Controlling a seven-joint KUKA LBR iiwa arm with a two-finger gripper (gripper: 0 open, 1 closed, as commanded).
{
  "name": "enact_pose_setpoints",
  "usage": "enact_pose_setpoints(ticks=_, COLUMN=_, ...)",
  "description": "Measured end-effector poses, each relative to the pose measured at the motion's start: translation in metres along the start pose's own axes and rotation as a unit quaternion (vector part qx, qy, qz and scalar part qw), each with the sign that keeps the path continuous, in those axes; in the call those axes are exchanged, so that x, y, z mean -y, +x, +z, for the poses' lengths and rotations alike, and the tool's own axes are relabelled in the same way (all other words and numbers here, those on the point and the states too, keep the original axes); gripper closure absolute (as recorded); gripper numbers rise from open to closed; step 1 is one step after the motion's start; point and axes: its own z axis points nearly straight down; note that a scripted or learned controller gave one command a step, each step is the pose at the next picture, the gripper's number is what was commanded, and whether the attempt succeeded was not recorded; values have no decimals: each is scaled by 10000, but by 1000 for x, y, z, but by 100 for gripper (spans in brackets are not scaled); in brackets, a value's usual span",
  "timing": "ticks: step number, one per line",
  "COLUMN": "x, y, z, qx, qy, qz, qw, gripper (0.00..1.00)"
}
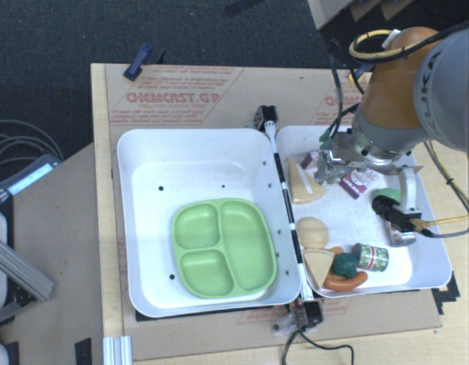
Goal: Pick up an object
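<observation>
My gripper [331, 163] hangs low over the back of the right bin [435, 271], under the grey wrist and orange band. Just left of it lies a cream slab [303, 184], and a purple and white packet [357, 182] lies to its right. Nearer the front sit a round beige lump [312, 232], a tan slice [318, 264], a green toy vegetable [345, 265], an orange sausage shape [346, 282] and a small can with a green label [372, 258]. I see nothing between the gripper's tips.
The left bin [131, 154] holds a green divided plate [221, 247]. A black clip [266, 116] joins the bins at the back. A blue object [138, 61] lies at the bench's far left corner.
</observation>
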Motion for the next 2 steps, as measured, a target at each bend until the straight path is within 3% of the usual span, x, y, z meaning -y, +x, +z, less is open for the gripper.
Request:
enact_pose_setpoints(ticks=1, x=22, y=-50, z=98, qx=-1, qy=-6, qz=2, qw=10000, gripper=100)
enact_pose_setpoints(ticks=2, x=22, y=-49, z=97, qx=-3, qy=-12, qz=-4, qw=10000, gripper=0)
